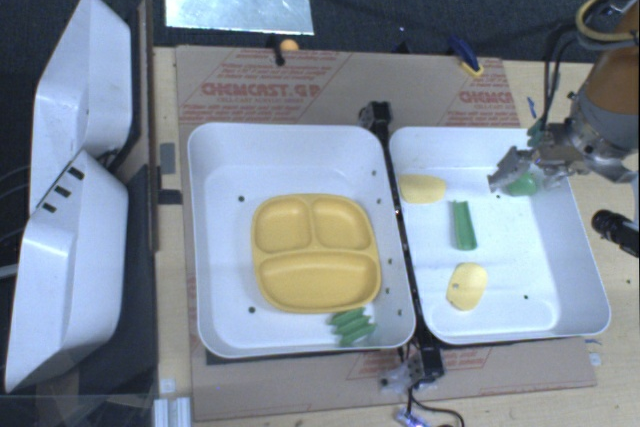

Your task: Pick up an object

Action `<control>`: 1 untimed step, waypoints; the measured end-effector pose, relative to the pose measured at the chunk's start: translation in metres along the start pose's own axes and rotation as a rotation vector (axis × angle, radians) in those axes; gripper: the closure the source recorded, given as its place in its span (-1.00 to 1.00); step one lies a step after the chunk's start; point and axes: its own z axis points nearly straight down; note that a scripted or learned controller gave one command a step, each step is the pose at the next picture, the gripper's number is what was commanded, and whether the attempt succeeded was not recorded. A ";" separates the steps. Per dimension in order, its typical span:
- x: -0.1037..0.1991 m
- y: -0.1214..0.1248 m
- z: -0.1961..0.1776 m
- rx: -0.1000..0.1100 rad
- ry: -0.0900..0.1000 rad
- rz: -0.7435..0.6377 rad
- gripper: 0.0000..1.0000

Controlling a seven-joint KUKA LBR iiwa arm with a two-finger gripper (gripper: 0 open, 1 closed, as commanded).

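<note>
Gripper (pixel 518 177) over the right bin's (pixel 575 260) far side, its fingers closed on a small green piece (pixel 522 184) held between them, up off the bin floor. Below lie a pale yellow lump (pixel 423 188), a green stick (pixel 463 224) and a yellow lemon-like thing (pixel 466 285). The left bin (pixel 215 215) holds a yellow divided plate (pixel 316 251) with green pods (pixel 351 324) beside it. The board (pixel 330 85) underneath reads "CHEMCAST GP" in red.

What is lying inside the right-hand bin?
The right bin holds a yellow piece near its left wall, a green stick and a yellow lemon-like piece. The gripper covers part of a green object.
</note>
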 end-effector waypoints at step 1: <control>0.000 0.000 0.000 0.000 0.000 0.000 -1.00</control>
